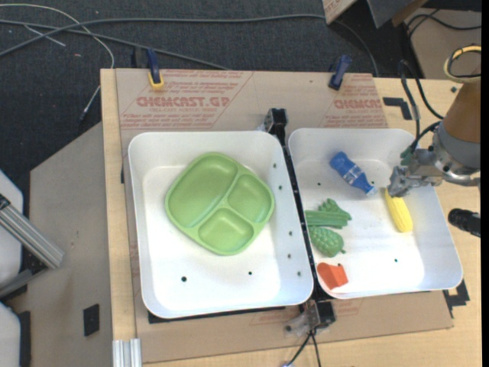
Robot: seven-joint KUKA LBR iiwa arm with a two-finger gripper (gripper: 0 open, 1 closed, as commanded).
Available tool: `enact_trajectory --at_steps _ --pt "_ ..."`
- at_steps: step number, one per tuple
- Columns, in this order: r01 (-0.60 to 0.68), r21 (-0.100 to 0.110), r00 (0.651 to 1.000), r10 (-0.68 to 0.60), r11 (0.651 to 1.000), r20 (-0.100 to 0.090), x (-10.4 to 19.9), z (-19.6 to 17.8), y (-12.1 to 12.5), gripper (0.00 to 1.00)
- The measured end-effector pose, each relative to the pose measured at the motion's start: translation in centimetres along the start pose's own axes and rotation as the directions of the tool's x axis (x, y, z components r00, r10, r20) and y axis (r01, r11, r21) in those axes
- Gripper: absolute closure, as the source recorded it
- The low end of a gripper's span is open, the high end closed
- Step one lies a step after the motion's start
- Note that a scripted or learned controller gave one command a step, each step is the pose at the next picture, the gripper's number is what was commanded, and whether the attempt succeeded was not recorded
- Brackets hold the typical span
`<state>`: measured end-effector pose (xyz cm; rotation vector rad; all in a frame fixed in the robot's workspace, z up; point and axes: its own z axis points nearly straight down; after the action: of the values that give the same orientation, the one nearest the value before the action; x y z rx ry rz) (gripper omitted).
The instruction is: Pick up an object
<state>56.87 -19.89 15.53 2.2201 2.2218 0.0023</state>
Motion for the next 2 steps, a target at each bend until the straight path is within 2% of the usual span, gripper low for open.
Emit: enact_trajectory --at_steps 2 --pt "0.001 -0.006 1.000 -0.001 1.000 0.003 0.2 -10.0 1.7 1.00"
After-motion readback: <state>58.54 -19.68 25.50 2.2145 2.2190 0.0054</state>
